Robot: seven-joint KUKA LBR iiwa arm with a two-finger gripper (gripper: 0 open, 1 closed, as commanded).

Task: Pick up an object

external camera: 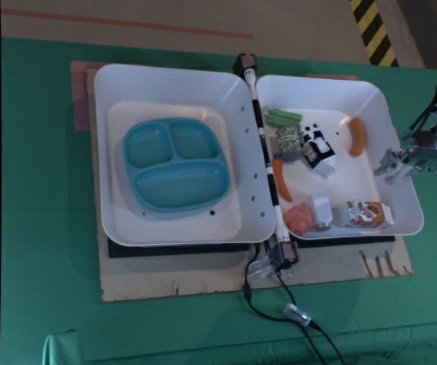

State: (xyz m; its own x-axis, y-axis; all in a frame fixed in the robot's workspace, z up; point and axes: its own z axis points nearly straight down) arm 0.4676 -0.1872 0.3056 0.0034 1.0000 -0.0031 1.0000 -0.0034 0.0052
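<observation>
- Pincer (395, 167) is seen at the right rim of the right bin (397, 141), on the arm coming in from the right. Whether it is released or clenched can't be told; nothing is seen betw. its tips.
- Nothing picked yet. Candidates all lie in the right bin: sausage (357, 136) nearest the pincer, small carton (368, 214) at the near right corner, black-and-white toy (317, 148) mid-bin.
- Risk 1: the bin rim could be struck on descent, since the pincer is judged to sit over the wall rather than over an obj.
- Risk 2: the sausage is round and narrow; it may roll off or slip if approached off-centre.
- Risk 3: clutter at the left side – carrot (280, 179), green veg (283, 116), pink lump (299, 218) with a white piece just beside it – could give a double grab or a knock.
- Around: left bin (112, 90) holds a blue divided plate (175, 163); a cable (279, 310) trails on the green surface (43, 204) in front, well apart from the arm's path.
</observation>
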